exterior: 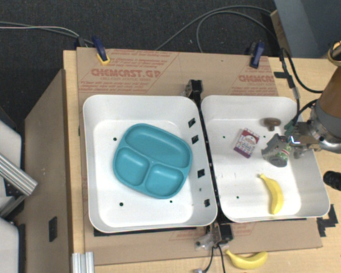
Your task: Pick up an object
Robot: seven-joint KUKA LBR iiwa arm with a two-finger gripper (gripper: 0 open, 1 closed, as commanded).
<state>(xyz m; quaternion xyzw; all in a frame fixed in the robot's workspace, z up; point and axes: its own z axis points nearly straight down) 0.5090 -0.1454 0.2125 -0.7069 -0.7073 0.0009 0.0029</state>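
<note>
The tool [279, 149] sits low at the right bin's [307, 206] far right side; whether it grips anything I cannot tell. Nearby lie a small carton [246, 143] and a banana [273, 193], light, soft-skinned, best pinched across its middle.

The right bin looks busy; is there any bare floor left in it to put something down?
Yes. The right bin has bare floor along its left side, between the divider and the small card box, and in front toward the banana. It is crowded at the far right, around the gripper.
</note>
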